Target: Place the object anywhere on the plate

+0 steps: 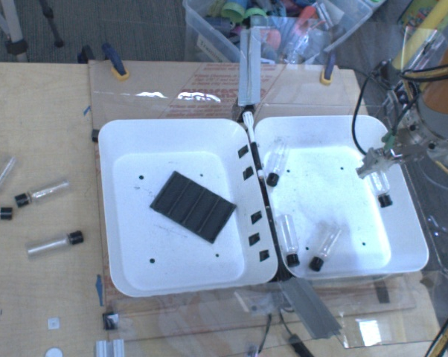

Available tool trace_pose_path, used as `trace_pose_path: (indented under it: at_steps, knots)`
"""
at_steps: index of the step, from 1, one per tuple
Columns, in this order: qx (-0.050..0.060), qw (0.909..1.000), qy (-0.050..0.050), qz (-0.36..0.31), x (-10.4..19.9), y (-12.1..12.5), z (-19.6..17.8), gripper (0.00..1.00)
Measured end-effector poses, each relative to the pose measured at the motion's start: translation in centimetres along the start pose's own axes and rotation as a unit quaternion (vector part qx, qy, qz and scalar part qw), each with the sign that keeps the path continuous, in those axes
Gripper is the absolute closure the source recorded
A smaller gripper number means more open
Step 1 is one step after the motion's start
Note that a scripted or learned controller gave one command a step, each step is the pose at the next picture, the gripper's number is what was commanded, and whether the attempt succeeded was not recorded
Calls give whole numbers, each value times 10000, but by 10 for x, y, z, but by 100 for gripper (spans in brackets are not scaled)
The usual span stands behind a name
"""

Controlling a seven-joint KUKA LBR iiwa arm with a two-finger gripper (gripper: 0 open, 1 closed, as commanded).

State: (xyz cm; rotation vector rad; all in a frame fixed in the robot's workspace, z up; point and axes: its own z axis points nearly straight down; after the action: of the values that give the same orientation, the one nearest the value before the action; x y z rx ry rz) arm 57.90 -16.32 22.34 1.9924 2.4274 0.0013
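At the right bin's (402,262) right rim the gripper (376,163) pinches a clear vial (381,188), three more vials (289,238) lying lower left, the dark plate (193,206) mid-left with open floor around.

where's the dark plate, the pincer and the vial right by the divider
plate (193,207), camera view, middle of its ribbed top
pincer (374,162), camera view, at the fingertips
vial (275,162), camera view, middle of its clear body
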Motion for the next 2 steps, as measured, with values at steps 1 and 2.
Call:
trace_pose_path:
  at_steps: [1,2]
  knots:
    - [1,10000,0,53,57,101,12,100]
    - [11,9643,11,-2648,137,117,26,100]
